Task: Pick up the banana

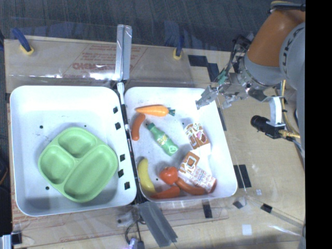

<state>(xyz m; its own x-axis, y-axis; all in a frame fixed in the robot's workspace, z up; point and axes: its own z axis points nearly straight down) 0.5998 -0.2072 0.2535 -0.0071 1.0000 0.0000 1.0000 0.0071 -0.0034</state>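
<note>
Hovering over right bin's [223,139] far corner, gripper [207,98] state unclear, banana [143,174] well apart.

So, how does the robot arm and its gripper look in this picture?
The arm is smooth and rounded, grey, with a broad orange band above the wrist. The gripper at its end is small, made of grey metal parts, with thin cables running along the wrist. A black cylindrical part sits beside a white bracket lower on the arm.
</note>
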